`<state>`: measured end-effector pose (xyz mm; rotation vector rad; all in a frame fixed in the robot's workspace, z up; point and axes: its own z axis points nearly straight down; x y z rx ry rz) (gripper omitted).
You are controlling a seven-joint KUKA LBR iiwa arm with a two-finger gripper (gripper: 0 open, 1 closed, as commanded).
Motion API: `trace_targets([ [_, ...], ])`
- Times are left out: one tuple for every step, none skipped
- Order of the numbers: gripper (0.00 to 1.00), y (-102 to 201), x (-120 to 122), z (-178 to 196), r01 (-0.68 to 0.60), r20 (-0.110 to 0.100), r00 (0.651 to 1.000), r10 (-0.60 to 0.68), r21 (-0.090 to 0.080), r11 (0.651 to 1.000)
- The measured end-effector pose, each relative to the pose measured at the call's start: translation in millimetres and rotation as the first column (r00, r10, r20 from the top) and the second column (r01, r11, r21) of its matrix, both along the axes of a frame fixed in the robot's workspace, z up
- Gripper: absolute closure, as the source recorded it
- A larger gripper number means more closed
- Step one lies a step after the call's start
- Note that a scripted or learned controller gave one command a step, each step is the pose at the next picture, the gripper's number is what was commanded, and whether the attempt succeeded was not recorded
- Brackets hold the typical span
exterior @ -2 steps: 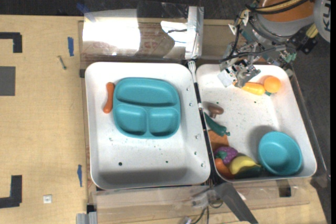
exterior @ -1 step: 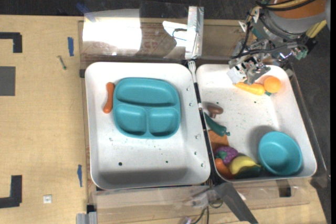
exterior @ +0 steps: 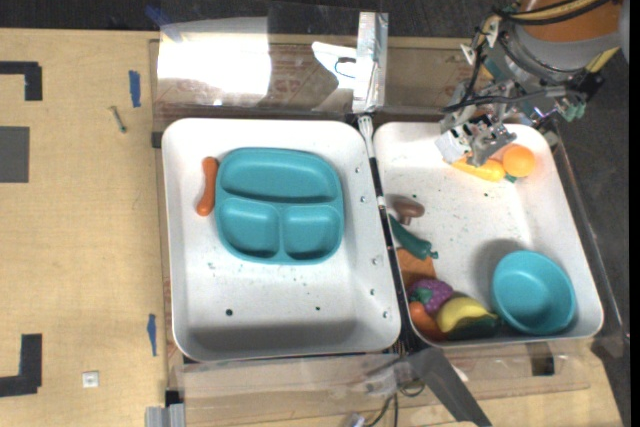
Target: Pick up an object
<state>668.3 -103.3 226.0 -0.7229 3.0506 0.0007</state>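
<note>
Camera view, single frame, read left to right. Left bin (exterior: 190, 315): one teal divided plate (exterior: 278, 205) with three compartments, lying a little above the bin's centre; one orange hot-dog-like toy (exterior: 207, 185) at the plate's 9 o'clock, lengthwise along the bin's left wall, just beside the plate; whether they touch I cannot tell. Right bin (exterior: 560, 205): one small brown piece (exterior: 405, 208) near the left wall at about 9 o'clock of the bin; below it a green strip (exterior: 412, 237); then a cluster packed into the 7 o'clock corner, read as one orange piece (exterior: 415, 265), one purple grape bunch (exterior: 433, 293), one yellow banana-like toy (exterior: 462, 313), with a further orange-red bit at the very edge; the count in this heap is approximate, since the pieces overlap. One teal bowl (exterior: 533, 290), upright, at 5 o'clock of the bin, touching or nearly touching the banana toy. At 1 o'clock of the bin: one yellow toy (exterior: 482, 170) and one orange fruit (exterior: 519, 160), side by side. The gripper (exterior: 484, 141) is down at this spot, at the yellow toy's upper edge. Finger state: cannot tell, the wrist and cabling blur it. Progress, as judged: nothing is seen lifted, every item rests on a bin floor. The likely target is the yellow toy or the orange fruit; closing, lifting and confirming the hold all remain.
</note>
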Motion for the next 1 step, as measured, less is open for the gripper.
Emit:
trace_targets([
  [1.00,-11.7,0.0,-11.2,0.109,-0.002,0.994,-0.109,0.000,0.994],
])
